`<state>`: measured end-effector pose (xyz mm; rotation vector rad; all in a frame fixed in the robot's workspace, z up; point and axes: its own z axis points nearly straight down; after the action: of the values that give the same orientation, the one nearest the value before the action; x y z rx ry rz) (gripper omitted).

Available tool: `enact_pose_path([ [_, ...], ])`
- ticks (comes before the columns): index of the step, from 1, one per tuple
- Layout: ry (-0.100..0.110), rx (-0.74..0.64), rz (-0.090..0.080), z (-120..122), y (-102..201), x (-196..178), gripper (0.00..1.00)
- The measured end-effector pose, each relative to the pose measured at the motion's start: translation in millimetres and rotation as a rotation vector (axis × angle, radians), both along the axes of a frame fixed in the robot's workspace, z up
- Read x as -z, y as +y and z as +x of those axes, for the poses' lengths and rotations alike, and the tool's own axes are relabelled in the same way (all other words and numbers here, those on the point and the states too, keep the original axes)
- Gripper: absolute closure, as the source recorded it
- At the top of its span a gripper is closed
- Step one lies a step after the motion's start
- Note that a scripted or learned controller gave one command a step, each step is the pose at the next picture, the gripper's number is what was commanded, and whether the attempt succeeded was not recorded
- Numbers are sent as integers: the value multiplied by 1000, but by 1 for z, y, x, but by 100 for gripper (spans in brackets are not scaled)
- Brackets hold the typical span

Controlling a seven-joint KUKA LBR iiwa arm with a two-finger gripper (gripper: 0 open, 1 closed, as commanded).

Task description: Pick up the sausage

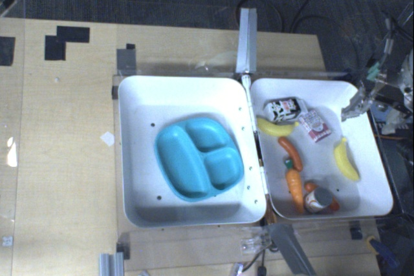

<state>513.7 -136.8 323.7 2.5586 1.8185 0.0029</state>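
Note:
The sausage (pixel 290 151) is a short reddish-orange link lying at a slant in the left half of the right bin (pixel 381 203). It sits just below a yellow banana piece (pixel 275 128) and just above a carrot (pixel 295 186). My gripper (pixel 354 109) hangs over the right bin's far right corner, well to the right of the sausage and apart from it. Nothing shows in its grasp.
The right bin also holds a black-and-white carton (pixel 283 109), a pink packet (pixel 315 125), a second banana (pixel 346 161) near the right wall and a can (pixel 319 200) at the front. A blue divided plate (pixel 198 158) lies in the left bin (pixel 136 139).

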Motion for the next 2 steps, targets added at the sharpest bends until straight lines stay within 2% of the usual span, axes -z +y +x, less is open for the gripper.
enact_pose_path([
  [1, -1, -110, 0, -8, 39, 27, 0],
  [2, 0, -71, 1, -23, 73, 64, 0],
])
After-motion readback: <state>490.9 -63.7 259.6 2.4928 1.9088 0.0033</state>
